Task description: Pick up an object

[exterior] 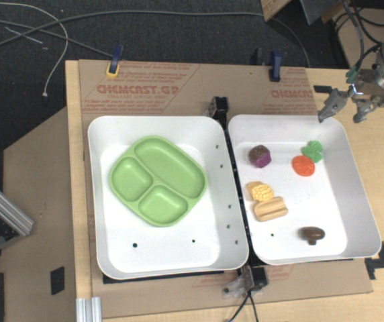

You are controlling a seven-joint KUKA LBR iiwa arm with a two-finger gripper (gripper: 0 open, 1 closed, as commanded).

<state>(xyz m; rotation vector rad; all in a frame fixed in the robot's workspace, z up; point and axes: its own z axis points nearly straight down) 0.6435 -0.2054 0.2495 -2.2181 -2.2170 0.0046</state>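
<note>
Gripper (343, 112), fingers spread wide and holding nothing, hangs above the right bin's (358, 180) far corner; the nearest object, seemingly a toy tomato (306, 161), lies forward-left.

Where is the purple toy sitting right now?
The purple toy lies in the right bin, near its far-left corner, just above the yellow corn piece.

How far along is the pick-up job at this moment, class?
Done: nothing lifted; the purple piece, tomato, corn, bread roll and brown piece all lie in the right bin. In hand: the gripper, jaws spread, hovers over the bin's far corner. Left: descend, grasp, lift.
</note>
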